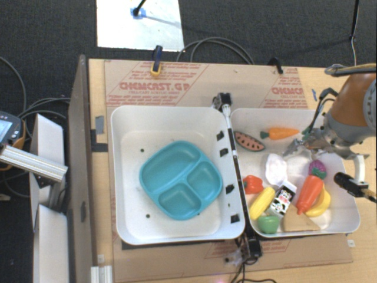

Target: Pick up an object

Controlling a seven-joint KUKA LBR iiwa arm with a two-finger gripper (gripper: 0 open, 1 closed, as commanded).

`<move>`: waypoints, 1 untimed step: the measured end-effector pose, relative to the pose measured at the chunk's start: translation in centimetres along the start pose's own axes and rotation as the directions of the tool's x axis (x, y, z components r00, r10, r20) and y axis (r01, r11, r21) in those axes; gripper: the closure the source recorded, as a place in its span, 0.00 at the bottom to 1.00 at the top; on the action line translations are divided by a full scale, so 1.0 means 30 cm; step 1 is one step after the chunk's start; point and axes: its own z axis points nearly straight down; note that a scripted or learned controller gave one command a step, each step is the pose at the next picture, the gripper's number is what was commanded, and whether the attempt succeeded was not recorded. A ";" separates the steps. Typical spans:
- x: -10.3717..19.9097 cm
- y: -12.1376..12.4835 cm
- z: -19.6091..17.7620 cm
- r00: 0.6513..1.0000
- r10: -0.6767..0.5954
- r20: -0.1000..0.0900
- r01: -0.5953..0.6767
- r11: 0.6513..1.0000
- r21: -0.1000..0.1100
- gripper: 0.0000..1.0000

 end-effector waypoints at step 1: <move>0.074 -0.392 0.009 1.000 0.001 -0.002 -0.001 1.000 0.003 0.00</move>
